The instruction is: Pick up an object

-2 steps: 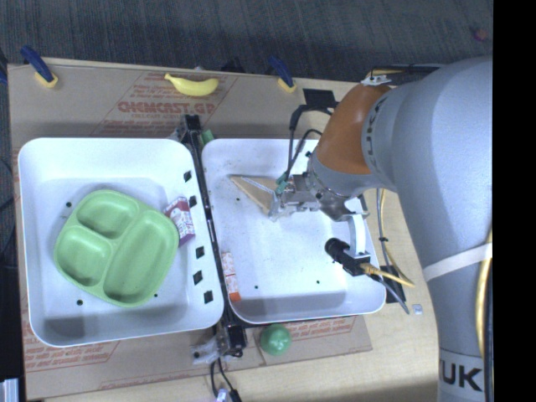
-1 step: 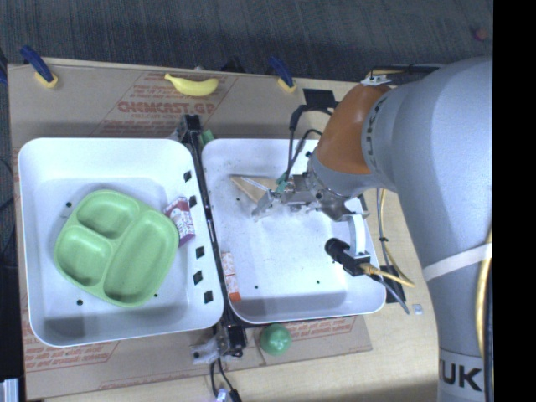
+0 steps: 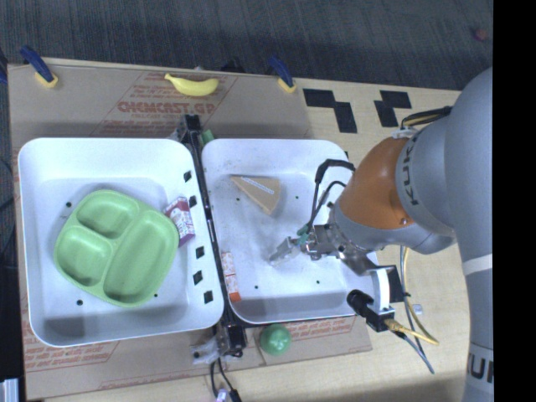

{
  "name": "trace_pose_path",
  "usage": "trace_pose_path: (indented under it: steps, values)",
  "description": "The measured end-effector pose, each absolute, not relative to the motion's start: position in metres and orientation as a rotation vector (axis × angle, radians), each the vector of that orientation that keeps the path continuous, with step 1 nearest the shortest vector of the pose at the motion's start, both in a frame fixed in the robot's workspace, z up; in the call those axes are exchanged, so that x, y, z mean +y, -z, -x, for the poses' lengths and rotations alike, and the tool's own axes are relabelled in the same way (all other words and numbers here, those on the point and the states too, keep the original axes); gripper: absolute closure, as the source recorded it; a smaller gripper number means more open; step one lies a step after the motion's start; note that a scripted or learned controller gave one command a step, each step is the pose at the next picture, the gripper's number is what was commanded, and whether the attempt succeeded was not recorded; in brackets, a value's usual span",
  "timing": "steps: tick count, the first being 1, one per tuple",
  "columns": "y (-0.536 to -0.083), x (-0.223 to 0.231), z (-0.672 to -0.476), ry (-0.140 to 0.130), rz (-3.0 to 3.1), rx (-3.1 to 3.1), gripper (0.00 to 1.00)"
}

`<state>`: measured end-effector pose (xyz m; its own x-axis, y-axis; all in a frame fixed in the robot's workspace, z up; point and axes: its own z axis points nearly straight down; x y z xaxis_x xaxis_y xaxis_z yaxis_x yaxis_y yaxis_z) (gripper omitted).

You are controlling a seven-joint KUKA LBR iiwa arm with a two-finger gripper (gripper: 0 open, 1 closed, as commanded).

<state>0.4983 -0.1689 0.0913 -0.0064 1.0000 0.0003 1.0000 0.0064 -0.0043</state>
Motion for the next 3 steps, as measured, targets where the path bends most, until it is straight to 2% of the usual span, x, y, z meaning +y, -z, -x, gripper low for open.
trace_pose_path:
  steps: [1, 2, 3]
  values:
    - [-0.092, -0.211, -0.588, 0.0, 2.215, -2.228, 0.0]
    - [-0.092, -0.211, -0.63, 0.001, 2.216, -2.228, 0.0]
    - [-0.103, -0.21, -0.63, 0.0, 2.209, -2.236, 1.0]
